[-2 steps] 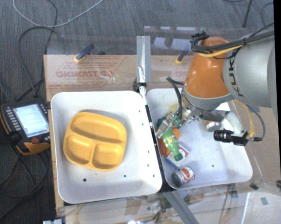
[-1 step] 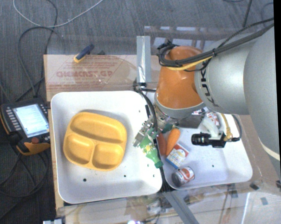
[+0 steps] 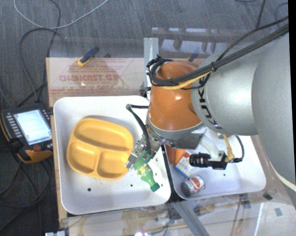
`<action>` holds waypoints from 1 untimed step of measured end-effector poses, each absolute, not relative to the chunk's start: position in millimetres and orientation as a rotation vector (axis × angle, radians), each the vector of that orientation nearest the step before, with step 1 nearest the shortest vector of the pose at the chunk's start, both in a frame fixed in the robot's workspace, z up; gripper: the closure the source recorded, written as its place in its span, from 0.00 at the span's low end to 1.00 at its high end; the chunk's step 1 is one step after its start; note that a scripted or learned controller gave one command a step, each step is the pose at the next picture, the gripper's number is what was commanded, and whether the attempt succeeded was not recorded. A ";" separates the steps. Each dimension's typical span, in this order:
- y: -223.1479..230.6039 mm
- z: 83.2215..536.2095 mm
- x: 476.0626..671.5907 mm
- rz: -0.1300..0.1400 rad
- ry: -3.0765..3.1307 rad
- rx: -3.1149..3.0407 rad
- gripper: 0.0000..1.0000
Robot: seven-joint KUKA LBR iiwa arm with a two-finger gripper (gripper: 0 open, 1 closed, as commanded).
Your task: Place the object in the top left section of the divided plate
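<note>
The bulky grey arm with its orange band [image 3: 174, 97] covers much of the right white bin [image 3: 248, 181] and runs off the right edge. The gripper [image 3: 138, 157] is too small and cluttered to read. A small blue-and-white carton [image 3: 183, 166] lies partly hidden beneath the wrist.

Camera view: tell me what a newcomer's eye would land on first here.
The huge grey arm with its orange band dominates, reaching in from the right over the gap between the bins. Next comes the yellow divided plate in the left bin. At the plate's right rim, the gripper sits at a green object, beside the plate.
</note>
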State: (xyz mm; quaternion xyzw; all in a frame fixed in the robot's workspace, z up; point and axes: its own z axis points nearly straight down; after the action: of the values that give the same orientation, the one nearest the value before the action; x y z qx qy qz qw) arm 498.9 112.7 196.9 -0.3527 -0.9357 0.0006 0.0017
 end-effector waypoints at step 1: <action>112.4 196.9 499.0 0.002 -2.936 -1.108 0.00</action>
State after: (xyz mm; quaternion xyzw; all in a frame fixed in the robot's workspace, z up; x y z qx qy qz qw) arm 499.0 112.4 196.9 -0.3530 -0.9356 0.0006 0.0016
